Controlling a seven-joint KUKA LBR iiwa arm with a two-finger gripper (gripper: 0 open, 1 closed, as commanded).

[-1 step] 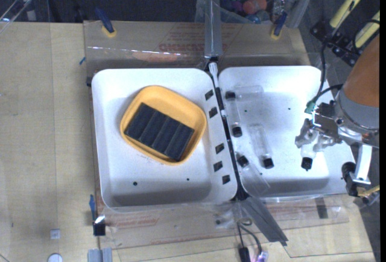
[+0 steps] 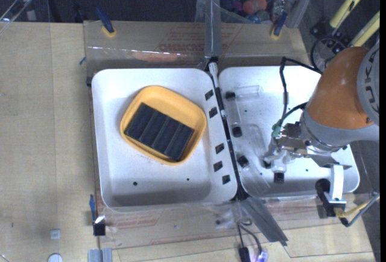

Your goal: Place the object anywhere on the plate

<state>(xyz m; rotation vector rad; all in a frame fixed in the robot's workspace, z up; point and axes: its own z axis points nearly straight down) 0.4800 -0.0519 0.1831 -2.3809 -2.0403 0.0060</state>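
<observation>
Reaching from right, arm (image 2: 344, 98) bent over right bin (image 2: 301, 83); pincer (image 2: 275, 161) state unclear.

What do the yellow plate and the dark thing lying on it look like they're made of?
Yellow plate: probably plastic, going by its uniform colour, soft rounded rim and dull sheen, though glazed ceramic can't be ruled out. Dark ribbed object: matte black, with parallel ridges and no glare, possibly rubber or foam; the view leaves it open.
</observation>
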